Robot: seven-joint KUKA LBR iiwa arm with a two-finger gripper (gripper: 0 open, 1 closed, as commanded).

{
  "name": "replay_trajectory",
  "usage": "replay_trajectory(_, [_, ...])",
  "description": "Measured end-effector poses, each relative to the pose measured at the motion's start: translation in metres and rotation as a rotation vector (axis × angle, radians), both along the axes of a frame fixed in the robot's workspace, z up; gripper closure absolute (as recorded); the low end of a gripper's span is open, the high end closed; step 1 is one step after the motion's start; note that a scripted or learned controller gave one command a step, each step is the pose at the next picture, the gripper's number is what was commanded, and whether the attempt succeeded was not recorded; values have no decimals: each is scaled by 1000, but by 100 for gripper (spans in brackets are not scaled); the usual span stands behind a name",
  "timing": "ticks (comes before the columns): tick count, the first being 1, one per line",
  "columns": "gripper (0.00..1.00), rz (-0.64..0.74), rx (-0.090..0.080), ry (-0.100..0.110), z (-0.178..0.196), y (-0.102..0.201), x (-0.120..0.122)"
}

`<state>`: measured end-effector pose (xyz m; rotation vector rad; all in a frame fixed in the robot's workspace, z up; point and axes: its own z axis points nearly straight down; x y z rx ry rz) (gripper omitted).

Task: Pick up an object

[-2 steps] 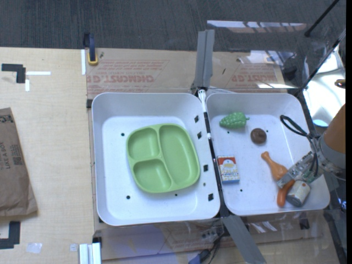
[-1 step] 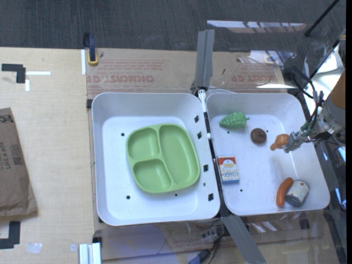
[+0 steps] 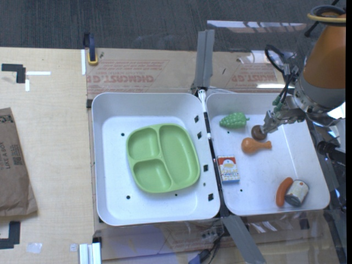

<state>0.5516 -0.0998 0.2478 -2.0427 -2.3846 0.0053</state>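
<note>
Both bins, left and right, look like white moulded plastic, smooth, slight sheen. Green divided plate: plastic, smooth, satin rather than glossy. Bench top reads as pale wood or laminate, matt. Cardboard sheet behind the bins is brown, matt, printed in red. Paper bag at left is brown kraft, matt, creased. Small box: printed card. Green bumpy toy, orange pear-shaped toy and orange sausage-shaped toy all look like smooth plastic. Small can has a dull metallic end. Arm band: glossy orange; wrist below it grey, metallic-looking.
</note>
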Motion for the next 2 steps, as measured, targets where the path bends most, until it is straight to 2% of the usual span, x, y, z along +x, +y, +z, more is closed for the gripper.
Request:
replay_trajectory(1, [0, 0, 0, 0, 0, 0, 0])
replay_trajectory(2, [100, 3, -2, 4, 6, -1, 1])
